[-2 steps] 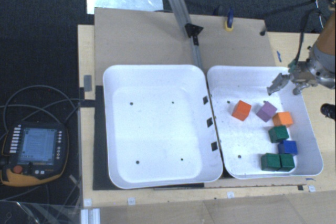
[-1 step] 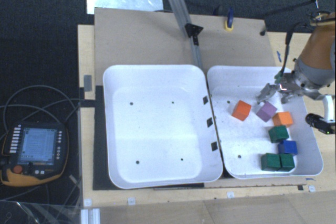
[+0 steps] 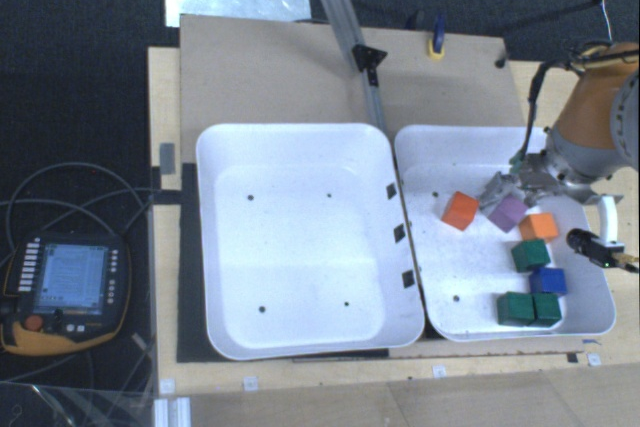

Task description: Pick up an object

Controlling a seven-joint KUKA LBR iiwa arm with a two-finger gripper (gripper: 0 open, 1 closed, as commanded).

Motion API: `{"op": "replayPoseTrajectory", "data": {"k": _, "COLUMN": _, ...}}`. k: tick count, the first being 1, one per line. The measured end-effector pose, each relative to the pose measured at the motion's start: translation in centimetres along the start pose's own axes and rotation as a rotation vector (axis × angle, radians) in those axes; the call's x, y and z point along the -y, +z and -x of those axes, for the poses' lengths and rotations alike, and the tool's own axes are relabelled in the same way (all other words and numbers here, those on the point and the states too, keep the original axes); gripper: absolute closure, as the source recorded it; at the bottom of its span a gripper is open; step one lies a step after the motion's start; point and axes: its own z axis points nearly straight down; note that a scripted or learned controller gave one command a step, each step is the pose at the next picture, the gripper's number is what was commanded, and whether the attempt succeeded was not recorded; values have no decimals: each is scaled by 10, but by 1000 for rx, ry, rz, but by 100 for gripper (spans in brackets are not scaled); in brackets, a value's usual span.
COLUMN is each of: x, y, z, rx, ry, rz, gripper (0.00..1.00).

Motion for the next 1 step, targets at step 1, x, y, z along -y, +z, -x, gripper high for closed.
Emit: {"op": "replayPoseTrajectory", "data": {"k": 1, "x": -2, "y": -14, "z": 1, "rx": 2, "ry": -2, "rz": 7, "gripper": 100}}
